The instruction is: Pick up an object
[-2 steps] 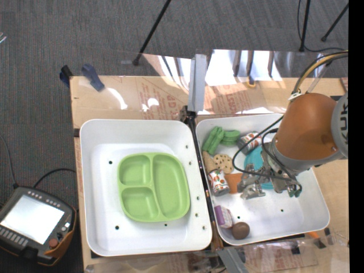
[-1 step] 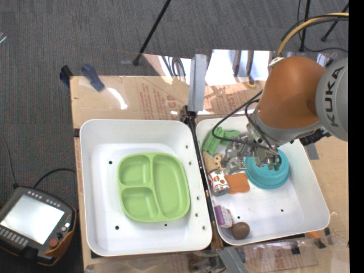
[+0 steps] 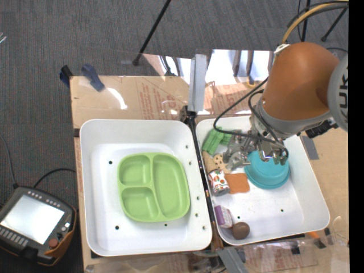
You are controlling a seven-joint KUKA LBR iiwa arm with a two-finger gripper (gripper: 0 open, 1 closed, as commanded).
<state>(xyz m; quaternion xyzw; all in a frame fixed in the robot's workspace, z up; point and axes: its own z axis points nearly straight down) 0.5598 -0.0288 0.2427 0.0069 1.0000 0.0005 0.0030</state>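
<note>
My gripper (image 3: 243, 152) hangs low over the right bin (image 3: 301, 209), under the orange wrist band, just left of a blue bowl (image 3: 270, 175). Below and around it lie a green packet (image 3: 214, 140), a tan cracker-like piece (image 3: 214, 162), a small red and white carton (image 3: 218, 182) and an orange slab (image 3: 238, 183). At the bin's front edge sit a purple and white item (image 3: 223, 215) and a brown ball (image 3: 240, 230). Nothing is visibly held in the gripper.
The left bin (image 3: 96, 152) holds a green divided plate (image 3: 153, 186). A rim runs between the two bins at the middle. Cables loop from the arm above the right bin. A teach pendant (image 3: 34, 223) lies on the floor at the lower left.
</note>
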